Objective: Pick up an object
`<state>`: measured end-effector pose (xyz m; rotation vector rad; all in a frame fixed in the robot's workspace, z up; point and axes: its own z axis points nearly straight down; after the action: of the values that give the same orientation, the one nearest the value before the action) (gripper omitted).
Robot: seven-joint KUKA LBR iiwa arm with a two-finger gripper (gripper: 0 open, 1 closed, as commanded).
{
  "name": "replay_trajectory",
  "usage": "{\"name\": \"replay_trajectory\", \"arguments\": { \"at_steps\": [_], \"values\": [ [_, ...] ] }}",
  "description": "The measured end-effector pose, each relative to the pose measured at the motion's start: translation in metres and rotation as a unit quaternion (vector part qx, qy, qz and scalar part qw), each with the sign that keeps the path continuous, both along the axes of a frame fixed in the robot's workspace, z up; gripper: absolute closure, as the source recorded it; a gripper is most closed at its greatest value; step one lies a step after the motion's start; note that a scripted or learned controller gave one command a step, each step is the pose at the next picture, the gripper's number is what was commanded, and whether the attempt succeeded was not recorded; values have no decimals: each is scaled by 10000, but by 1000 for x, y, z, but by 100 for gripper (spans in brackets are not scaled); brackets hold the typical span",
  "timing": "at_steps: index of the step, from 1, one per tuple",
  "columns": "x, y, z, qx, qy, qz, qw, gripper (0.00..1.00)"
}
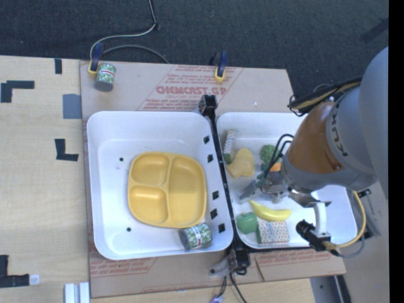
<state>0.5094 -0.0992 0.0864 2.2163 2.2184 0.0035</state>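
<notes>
Pickup not achieved: claw (260,189) hovers above banana (270,211) in right bin (351,214); claw's state cannot be told.

Glossy white plastic bins (101,169) sit on matt brown cardboard (183,90); the yellow tray (167,190) looks smooth plastic.

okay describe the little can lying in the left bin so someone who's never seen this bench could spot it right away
Start at the left white bin, which holds a yellow divided plate. Go to the plate's near right corner: the can lies on its side there, by the divider between the bins. Its green and white label sets it apart from the plain yellow plate; a similar can stands outside the bins, on the cardboard.
</notes>
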Motion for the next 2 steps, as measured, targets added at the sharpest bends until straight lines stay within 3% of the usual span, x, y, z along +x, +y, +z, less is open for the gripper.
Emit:
{"name": "replay_trajectory", "arguments": {
  "at_steps": [1, 2],
  "values": [
    [-23, 2, 0, -4, -15, 1, 10000, 0],
    [24, -13, 0, 9, 14, -1, 10000, 0]
  ]
}}
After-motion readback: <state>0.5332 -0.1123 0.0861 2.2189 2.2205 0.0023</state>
